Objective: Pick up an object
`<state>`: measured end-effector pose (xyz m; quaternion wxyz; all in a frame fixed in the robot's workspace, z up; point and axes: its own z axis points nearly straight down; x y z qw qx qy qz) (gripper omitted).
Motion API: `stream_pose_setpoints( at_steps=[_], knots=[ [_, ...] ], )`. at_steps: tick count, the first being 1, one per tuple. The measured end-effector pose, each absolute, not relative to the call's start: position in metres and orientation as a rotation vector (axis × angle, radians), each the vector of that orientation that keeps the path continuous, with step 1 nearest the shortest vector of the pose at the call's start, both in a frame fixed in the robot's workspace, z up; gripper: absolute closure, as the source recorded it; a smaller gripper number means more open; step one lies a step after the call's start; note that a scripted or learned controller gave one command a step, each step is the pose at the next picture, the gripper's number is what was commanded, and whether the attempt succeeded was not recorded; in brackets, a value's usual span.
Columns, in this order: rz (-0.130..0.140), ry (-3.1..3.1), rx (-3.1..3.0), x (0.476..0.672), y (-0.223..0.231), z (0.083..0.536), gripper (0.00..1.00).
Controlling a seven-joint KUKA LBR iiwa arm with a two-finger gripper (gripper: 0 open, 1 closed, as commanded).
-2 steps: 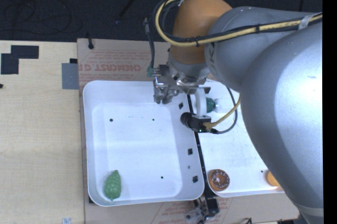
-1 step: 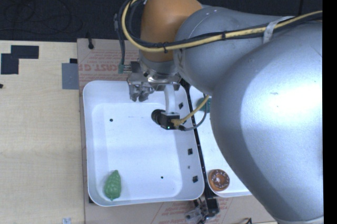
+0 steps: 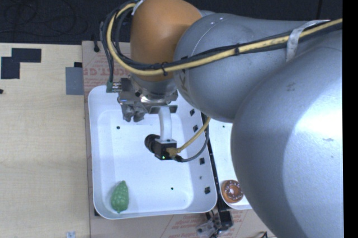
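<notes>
So the big grey arm (image 3: 268, 91) comes in from the right and takes up most of the right half of the frame, with its orange band (image 3: 159, 29) sitting top centre. The wrist points down over the upper part of the left bin (image 3: 92, 136), and the jaws hang just under it, close to that bin's top left corner. From this angle it's honestly not possible to tell whether the jaws are released or clenched, since the wrist housing blocks most of them.

As for stuff to grab: there's a green lump (image 3: 119, 196), bumpy and kind of egg-shaped, lying on the bin floor down in the lower left corner of the left bin, right up near the rim. It's well apart from the jaws, basically at the opposite end of the bin.

The right bin (image 3: 221, 144) is mostly hidden under the arm. Just a strip of it shows, and in its lower left corner sits a round brown thing (image 3: 231, 191) with a pale ring, a bit like a doughnut.

The bench (image 3: 39, 136) on the left of the frame is pale wood colour, with a black patch (image 3: 22, 60) and a grey square (image 3: 74, 80) up top left.
</notes>
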<state>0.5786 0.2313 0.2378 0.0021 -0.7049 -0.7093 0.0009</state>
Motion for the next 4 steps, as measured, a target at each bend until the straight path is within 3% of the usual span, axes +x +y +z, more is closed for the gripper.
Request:
stream_pose_setpoints(
  at_steps=[1, 2, 3, 4],
  knots=[
    [-0.002, -2.228, -2.217, 0.646, 0.245, 0.222, 1.0],
    [-0.009, -2.225, -2.221, 0.644, 0.233, 0.313, 1.0],
    [0.007, -2.222, -2.218, 0.625, 0.243, 0.307, 1.0],
    [0.017, -2.213, -2.225, 0.595, 0.176, 0.262, 1.0]
  ],
)
